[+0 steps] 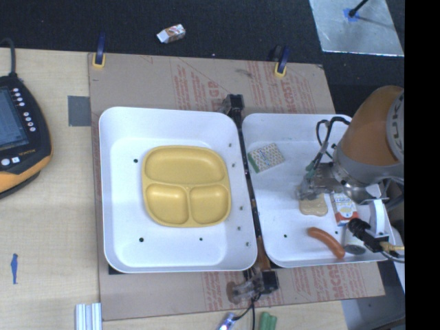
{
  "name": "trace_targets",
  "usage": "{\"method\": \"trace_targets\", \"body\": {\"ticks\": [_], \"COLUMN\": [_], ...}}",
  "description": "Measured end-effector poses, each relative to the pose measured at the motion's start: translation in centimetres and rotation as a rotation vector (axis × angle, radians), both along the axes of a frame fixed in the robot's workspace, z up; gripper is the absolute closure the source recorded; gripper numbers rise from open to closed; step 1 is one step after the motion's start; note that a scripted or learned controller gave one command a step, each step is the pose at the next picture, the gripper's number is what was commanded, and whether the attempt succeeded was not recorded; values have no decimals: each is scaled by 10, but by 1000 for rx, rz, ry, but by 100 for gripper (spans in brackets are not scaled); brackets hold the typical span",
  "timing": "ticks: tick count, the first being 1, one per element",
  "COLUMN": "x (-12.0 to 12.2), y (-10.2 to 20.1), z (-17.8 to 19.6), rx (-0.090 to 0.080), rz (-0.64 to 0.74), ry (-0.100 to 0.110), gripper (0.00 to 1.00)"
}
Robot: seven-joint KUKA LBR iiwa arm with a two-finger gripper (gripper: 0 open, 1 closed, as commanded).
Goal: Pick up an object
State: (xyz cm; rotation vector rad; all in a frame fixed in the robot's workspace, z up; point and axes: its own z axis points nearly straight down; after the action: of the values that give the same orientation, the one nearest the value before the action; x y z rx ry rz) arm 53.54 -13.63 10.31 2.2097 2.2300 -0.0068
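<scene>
The arm (368,139) is reaching into the right bin (289,249), its gripper (311,188) hanging just above a tan piece (313,206) near the bin's middle; how wide the gripper stands cannot be told. An orange sausage (326,242) is lying toward the bin's near wall, a green card (266,157) toward its far left corner. A yellow tray (186,185) is sitting in the left bin (124,246).
</scene>
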Motion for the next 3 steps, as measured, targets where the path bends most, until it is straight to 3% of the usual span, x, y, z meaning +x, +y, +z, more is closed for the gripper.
{"method": "trace_targets", "body": {"ticks": [1, 2, 3], "x": [-30, -30, -1], "y": [15, 15, 22], "z": [50, 50, -11], "rx": [4, 4, 3], "rz": [-4, -5, -2], "ry": [2, 2, 0], "gripper": [100, 0, 0]}}
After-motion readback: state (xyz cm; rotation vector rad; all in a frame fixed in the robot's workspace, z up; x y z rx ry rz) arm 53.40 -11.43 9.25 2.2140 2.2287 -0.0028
